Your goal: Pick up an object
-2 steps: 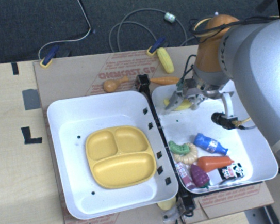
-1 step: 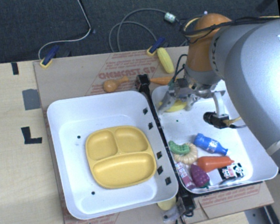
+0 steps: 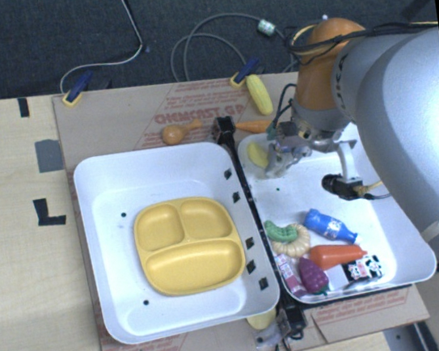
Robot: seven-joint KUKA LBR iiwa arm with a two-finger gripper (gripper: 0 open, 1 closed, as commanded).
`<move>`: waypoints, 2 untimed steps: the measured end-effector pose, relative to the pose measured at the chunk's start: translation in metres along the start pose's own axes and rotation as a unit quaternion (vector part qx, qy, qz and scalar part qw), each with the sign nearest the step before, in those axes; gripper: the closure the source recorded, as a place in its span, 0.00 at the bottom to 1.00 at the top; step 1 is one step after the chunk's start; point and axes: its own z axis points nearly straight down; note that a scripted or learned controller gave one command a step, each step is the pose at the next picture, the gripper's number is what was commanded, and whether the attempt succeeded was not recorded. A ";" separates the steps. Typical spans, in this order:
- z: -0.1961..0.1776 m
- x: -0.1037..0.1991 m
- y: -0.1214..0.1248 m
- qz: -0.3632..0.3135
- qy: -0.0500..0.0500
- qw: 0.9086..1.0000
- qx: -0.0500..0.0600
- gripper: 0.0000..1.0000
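Grey arm (image 3: 406,110) with an orange band enters from the right of the frame; its end effector (image 3: 282,155) sits low over the upper left corner of the right bin (image 3: 391,227). Whether it is open or closed cannot be told, and no object is visibly held. A pale yellow item (image 3: 257,154) lies just beside it, left of the tip. Lower in the same bin lie a blue bottle (image 3: 330,226), an orange carrot (image 3: 337,253), a purple item (image 3: 314,275), a green and yellow ring (image 3: 287,233) and a small black and white box (image 3: 363,269), clustered together. The left bin (image 3: 105,228) holds a yellow divided tray (image 3: 187,244) at its centre. On the desk (image 3: 20,266), above the bins, rest a corn cob (image 3: 259,94) and an orange spoon (image 3: 180,131).
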 end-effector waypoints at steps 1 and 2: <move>-0.001 0.001 0.001 -0.001 -0.001 1.000 -0.003 0.00; -0.098 0.013 0.004 -0.001 0.001 1.000 -0.014 0.00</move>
